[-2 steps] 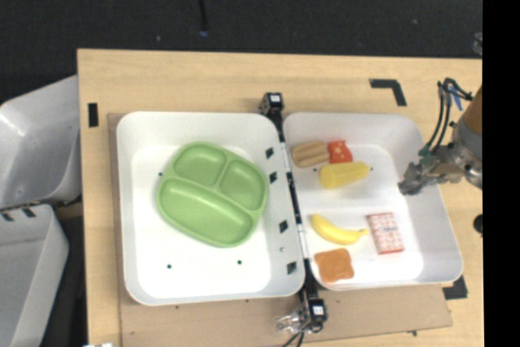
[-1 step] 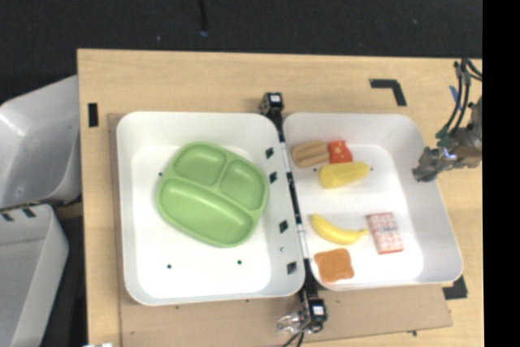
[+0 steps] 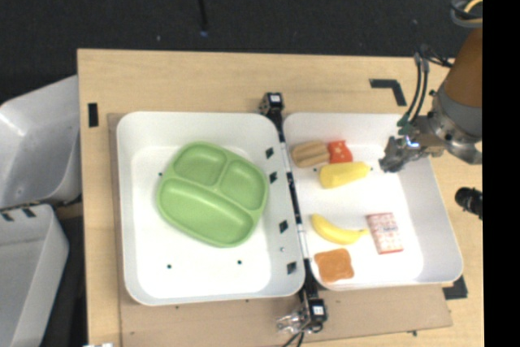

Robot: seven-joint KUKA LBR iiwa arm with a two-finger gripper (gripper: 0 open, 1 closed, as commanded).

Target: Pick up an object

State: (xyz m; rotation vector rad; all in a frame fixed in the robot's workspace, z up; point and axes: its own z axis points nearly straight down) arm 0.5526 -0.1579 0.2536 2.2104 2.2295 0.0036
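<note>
- Two white bins sit side by side on the wooden surface [image 3: 203,77]: the left bin [image 3: 138,272] and the right bin [image 3: 431,248].
- One green divided plate [image 3: 213,193], three compartments, lies tilted in the left bin, the biggest item on show.
- One arm [image 3: 465,85] comes in from the right, and its claw [image 3: 393,155] hangs over the upper right part of the right bin, just right of the yellow block. It is dark and small here, so whether it is spread or clenched I cannot tell, and nothing is visibly between its tips.
- Six small items are in the right bin, one of each.
- One banana [image 3: 335,231], lying low and centre-left.
- One yellow block [image 3: 344,173], near the top, just beside the claw.
- One pink patterned card [image 3: 384,232], right of the banana.
- One orange square piece [image 3: 334,265], at the bottom left.
- One brown bread-like roll [image 3: 309,153], top left.
- One small red piece [image 3: 338,150], touching the roll's right end.
</note>
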